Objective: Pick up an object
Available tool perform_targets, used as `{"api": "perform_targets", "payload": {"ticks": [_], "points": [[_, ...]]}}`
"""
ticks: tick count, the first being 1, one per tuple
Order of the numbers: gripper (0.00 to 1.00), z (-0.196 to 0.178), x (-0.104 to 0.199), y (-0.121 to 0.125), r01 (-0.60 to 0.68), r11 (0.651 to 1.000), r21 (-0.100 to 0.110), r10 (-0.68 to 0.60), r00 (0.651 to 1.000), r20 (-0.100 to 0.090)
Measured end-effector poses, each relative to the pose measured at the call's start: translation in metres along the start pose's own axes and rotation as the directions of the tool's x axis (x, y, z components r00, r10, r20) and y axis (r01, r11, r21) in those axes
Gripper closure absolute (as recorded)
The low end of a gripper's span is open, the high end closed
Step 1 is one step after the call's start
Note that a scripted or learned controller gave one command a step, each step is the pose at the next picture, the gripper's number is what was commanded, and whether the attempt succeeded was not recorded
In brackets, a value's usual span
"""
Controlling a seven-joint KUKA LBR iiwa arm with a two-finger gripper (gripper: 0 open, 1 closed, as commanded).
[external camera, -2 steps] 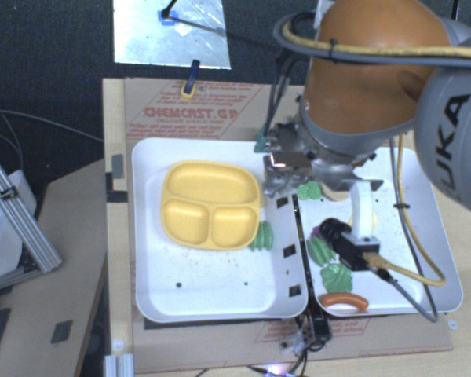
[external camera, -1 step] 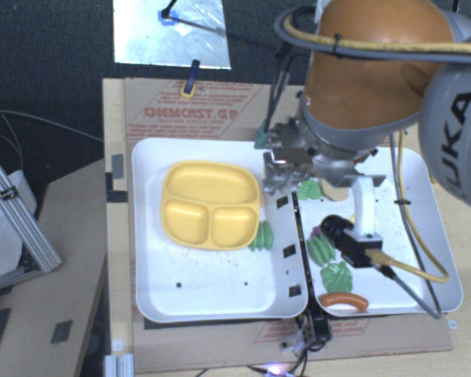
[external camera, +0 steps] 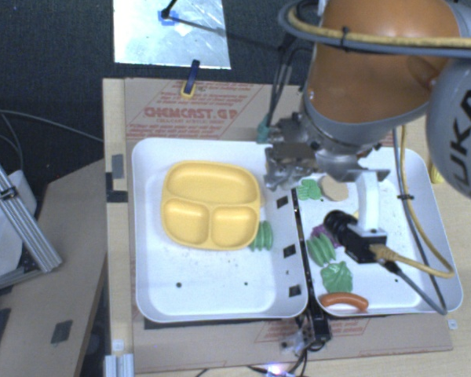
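Yellow plate (external camera: 212, 204) in the left bin (external camera: 180, 281), three wells, set toward the far side. Just beside its near right corner, a green pod (external camera: 261, 236). Over to the pincer (external camera: 286, 166): poised above the divide (external camera: 301, 242) between the bins, close to the far rim. Open or closed, holding or not: cannot tell from up here. Into the right bin (external camera: 377, 289) now: green leaf (external camera: 308, 187) touching a tan disc (external camera: 335, 189), both just beside the pincer; more greens (external camera: 322, 248) nearer; orange sausage (external camera: 345, 301) at the near rim.
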State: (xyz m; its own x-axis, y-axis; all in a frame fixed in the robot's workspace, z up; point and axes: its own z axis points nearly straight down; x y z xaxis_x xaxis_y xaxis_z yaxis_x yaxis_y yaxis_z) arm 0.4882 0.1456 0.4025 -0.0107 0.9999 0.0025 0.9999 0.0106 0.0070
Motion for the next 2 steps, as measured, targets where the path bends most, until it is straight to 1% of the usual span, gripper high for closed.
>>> {"api": "perform_targets", "payload": {"ticks": [2], "points": [[1.0, -0.021, 0.001, 0.001, 0.008, 1.0, -0.004, -0.008, 1.0, -0.001]]}}
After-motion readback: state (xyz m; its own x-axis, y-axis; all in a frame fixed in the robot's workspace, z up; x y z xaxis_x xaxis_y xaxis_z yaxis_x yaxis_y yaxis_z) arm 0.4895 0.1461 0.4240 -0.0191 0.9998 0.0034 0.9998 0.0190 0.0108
